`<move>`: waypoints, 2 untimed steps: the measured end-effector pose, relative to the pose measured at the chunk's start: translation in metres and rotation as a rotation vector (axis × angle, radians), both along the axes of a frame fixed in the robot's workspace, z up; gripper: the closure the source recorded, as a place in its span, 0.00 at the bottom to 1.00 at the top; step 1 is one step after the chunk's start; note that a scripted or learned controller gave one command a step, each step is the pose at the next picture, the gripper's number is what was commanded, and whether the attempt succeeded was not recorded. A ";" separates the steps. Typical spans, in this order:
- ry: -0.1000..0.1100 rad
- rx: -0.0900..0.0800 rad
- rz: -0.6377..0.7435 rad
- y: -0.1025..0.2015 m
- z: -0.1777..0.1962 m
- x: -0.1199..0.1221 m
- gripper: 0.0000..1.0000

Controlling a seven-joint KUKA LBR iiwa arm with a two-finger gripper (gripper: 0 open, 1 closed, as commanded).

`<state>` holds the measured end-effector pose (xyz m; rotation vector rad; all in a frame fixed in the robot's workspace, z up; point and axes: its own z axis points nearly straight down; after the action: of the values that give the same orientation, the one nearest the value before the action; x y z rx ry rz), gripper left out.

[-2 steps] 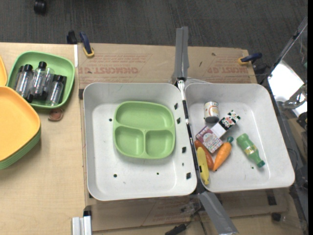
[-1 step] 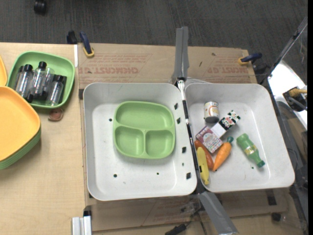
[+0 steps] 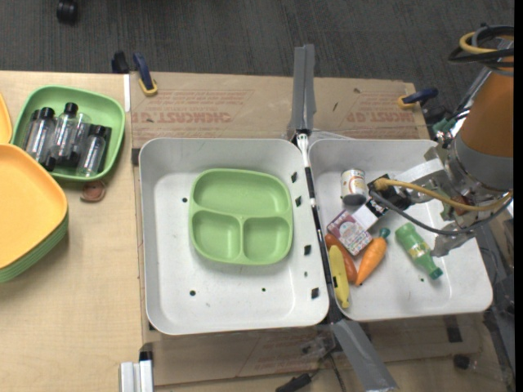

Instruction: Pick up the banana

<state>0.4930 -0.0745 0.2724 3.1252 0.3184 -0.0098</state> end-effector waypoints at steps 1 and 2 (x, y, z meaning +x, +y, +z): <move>0.001 0.000 -0.003 0.067 -0.083 0.023 0.00; -0.001 0.000 0.002 0.134 -0.082 -0.012 0.00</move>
<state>0.4811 0.0592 0.1905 3.1247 0.3215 -0.0078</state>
